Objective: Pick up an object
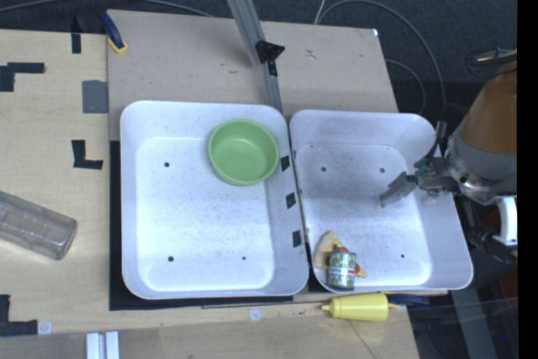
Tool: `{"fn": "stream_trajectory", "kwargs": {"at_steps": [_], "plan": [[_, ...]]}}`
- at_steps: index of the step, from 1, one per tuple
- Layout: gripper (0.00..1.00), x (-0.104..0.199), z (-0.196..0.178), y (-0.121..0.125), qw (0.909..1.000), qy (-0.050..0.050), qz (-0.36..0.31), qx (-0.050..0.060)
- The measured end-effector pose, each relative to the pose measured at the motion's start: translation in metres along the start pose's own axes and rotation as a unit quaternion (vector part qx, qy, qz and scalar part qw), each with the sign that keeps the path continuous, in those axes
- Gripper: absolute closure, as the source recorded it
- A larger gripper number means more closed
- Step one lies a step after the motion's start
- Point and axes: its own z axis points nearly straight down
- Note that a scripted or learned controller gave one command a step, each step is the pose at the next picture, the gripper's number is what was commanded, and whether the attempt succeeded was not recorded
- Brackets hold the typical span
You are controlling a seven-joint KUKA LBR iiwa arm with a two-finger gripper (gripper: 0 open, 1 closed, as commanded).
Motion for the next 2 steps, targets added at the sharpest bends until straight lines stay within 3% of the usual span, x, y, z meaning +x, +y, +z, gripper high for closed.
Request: {"fn": "stream_trajectory", "kwargs": {"at_steps": [2], "plan": [[0.0, -0.001, 0.079, -0.004, 1.0, -0.001, 0.0, -0.003]]}}
